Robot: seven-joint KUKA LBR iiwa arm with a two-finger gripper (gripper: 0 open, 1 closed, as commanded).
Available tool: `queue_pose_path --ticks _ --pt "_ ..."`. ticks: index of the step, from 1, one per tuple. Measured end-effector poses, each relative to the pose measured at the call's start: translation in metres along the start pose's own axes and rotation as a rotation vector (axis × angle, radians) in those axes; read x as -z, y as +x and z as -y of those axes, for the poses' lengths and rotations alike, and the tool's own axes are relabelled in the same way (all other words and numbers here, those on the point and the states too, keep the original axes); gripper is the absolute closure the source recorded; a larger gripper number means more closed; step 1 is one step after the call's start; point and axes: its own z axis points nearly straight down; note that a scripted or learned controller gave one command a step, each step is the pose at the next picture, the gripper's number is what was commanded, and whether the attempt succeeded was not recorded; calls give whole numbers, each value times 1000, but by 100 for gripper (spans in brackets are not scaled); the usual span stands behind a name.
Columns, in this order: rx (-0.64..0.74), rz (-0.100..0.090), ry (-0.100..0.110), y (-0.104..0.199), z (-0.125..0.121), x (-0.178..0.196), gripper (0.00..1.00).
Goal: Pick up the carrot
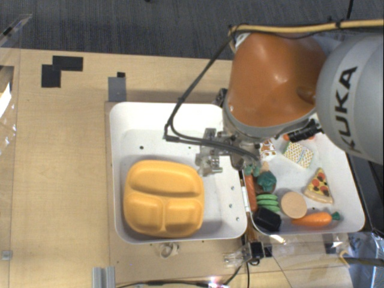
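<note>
The carrot (312,219), orange with a green tip at its right end, lies flat near the front edge of the right bin (351,206). My gripper (255,156) hangs under the arm's big orange wrist band (273,83), over the right bin's left side by the divider. The arm hides most of it. It is up and to the left of the carrot, well apart from it, and nothing shows in its grasp.
Around the carrot lie a round tan disc (293,204), a pizza slice (318,186), a checked cracker (298,155), green pieces (267,200), a black piece (267,219) and a long red-orange piece (250,194). A yellow tray (163,198) sits in the left bin (129,134).
</note>
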Motion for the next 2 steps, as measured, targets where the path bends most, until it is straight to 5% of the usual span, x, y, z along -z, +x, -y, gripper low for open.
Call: queue_pose_path --ticks 1,2 --pt "44 -17 4 -17 -61 -129 100" --pt "-235 -7 3 -29 -88 -146 100"
